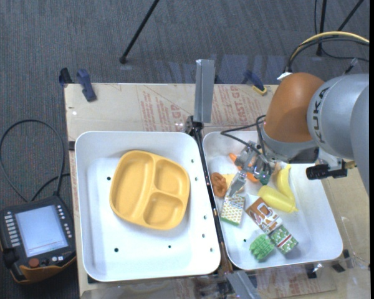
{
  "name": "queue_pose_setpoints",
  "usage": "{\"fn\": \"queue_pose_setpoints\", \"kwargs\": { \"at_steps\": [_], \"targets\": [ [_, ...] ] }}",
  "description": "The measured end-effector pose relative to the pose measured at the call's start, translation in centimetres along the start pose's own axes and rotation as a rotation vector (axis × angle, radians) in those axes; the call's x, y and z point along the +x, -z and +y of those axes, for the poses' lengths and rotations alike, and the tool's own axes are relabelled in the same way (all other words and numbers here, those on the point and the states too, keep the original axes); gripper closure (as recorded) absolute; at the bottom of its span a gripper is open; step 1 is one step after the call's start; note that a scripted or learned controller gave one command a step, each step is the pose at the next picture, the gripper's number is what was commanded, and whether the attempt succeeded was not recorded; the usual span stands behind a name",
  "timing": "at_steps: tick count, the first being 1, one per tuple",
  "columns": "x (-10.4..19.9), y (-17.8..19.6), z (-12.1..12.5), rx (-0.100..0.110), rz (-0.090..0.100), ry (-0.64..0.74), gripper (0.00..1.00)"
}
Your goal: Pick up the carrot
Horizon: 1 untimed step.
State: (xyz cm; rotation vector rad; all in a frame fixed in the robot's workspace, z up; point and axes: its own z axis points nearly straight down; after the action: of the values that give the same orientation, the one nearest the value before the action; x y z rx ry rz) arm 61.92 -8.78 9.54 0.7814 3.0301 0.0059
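Small orange plastic toy carrot: right bin, near top-left corner; prob. light, stiff, slick; grip mid-body. Pincer over it; state unclear.

— What lies under the bench?
— Dark grey carpet with a fine ribbed weave, evenly lit.
— Anything standing on it?
— Thin black stand legs slant across the floor at the top, more at the upper right. A control pendant with a pale screen lies at lower left, its black cable looping above it.
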Motion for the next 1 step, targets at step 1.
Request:
{"fn": "queue_pose_setpoints", "kwargs": {
  "at_steps": [1],
  "targets": [
    [-0.14,0.0,0.1,0.002,0.001,-0.01,0.0]
  ]
}}
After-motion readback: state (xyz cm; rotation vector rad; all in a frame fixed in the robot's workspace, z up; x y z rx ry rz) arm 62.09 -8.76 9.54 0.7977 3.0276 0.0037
